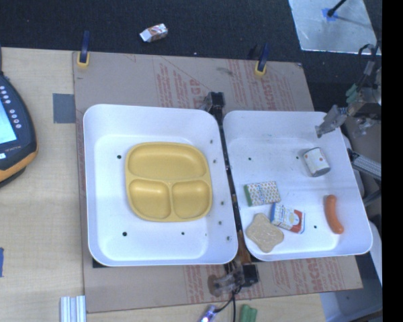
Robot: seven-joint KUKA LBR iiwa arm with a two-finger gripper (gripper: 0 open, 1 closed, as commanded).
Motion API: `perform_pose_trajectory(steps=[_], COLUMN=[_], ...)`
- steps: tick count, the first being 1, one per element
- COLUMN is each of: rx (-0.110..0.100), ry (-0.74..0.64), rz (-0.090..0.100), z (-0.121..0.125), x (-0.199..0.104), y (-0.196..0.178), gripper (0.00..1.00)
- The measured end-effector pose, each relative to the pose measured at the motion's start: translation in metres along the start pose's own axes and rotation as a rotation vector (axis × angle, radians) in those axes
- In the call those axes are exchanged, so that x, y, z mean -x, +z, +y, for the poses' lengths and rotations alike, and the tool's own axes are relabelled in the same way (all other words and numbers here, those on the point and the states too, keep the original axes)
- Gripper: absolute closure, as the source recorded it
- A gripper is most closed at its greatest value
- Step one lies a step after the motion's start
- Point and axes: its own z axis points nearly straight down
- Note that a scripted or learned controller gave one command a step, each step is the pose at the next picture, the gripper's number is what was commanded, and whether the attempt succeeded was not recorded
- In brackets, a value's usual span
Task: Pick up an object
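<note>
**Two bins on the table, small objects lying in the right one**

The table (33,247) is light wood, with a sheet of brown cardboard (154,86) clamped over its middle. On the cardboard sit two shallow white bins side by side, touching along their inner edges. The left bin (107,240) carries a yellow divided plate (168,181) with three compartments, lying flat near its centre. The right bin (269,133) holds the loose objects: a tan slice of toast (263,233) near the front left corner, and just beside it to the right a small carton (287,218) printed in white, blue and red. Behind those lies a green-patterned packet (262,193). An orange sausage (333,214) lies near the right wall, well apart from the toast. A small grey can (315,162) lies on its side toward the far right.

At the far right corner of the right bin the gripper (332,121) reaches in over the rim; whether it is open or closed I cannot tell, and nothing is seen between its tips.

A control pendant (3,136) rests at the table's left edge. A crumpled wrapper (154,33) lies on the dark floor beyond.
</note>
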Motion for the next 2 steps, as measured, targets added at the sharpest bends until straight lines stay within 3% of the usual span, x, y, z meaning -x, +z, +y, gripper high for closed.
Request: perform_pose_trajectory(steps=[1,2], rx=[-0.004,-0.002], ry=[0.000,-0.003], rz=[0.001,0.000], z=[0.010,0.007], x=[0.011,-0.010], y=[0.142,0.170], gripper=[0.00,0.00])
